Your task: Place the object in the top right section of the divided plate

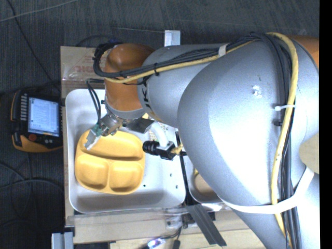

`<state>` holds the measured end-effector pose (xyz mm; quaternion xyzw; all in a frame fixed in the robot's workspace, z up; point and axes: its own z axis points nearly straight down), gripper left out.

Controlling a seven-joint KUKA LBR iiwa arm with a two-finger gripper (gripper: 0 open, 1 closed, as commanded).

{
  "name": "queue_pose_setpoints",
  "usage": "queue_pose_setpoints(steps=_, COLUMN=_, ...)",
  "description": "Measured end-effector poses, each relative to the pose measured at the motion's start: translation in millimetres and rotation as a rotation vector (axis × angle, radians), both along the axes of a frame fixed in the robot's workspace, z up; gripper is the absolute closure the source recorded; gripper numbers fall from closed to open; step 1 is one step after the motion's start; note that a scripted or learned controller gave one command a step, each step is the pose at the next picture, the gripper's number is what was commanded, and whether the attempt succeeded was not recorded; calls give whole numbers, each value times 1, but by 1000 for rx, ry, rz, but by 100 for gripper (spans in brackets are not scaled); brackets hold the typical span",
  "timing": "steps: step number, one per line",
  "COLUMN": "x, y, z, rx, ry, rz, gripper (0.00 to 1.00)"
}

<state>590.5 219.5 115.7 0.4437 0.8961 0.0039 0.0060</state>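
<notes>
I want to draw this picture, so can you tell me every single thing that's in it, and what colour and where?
divided plate: one, yellow, lying in the left bin
left bin: one, white, in the middle of the bench
right bin: one, white, mostly hidden under the arm
handheld screen: one, orange and black with a lit display, on the dark floor at far left
cables: a few, thin, on the dark floor at upper left
small green thing: one, at the gripper's tip; too small to tell what it is
arm: one, grey with an orange band, reaching in from the right
gripper: one, over the plate's top left edge
</notes>
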Motion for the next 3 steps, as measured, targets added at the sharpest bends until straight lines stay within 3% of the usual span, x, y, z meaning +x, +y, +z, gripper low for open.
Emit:
queue_pose_setpoints(steps=1, x=49, y=0, z=87, rx=-2, ry=15, rz=81, gripper=0)
queue_pose_setpoints(steps=2, x=42, y=-17, z=-20, rx=-4, ry=14, rz=451, gripper=0)
queue_pose_setpoints(steps=3, x=10, y=14, z=53, rx=-6, ry=13, rz=522, gripper=0)
